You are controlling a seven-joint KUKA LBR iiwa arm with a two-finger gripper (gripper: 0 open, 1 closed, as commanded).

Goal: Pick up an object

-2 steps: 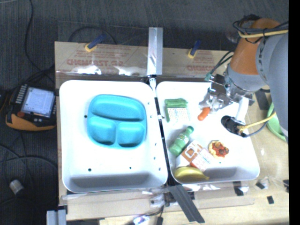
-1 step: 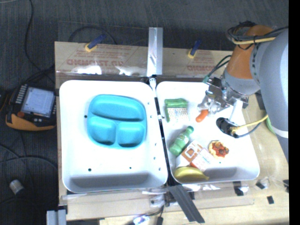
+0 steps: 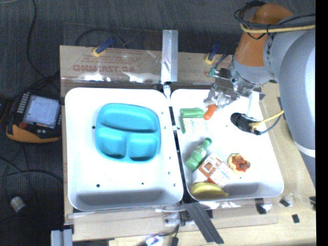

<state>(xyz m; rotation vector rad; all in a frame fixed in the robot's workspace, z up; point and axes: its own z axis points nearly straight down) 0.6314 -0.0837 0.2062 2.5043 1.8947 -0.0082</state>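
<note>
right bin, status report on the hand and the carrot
Hand over right bin. Orange carrot at its tip, grip unconfirmed. Green packet alongside.

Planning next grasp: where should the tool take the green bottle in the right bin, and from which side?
Probably across the green bottle's mid-body from straight above, closing across its narrow width. It lies flat and tilted, cap toward the bin's back; an orange-and-white carton crowds its lower end.

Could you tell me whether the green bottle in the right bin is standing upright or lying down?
Lying down. The green bottle shows its full length along the right bin's floor, cap pointing toward the far side, body slanted.
</note>
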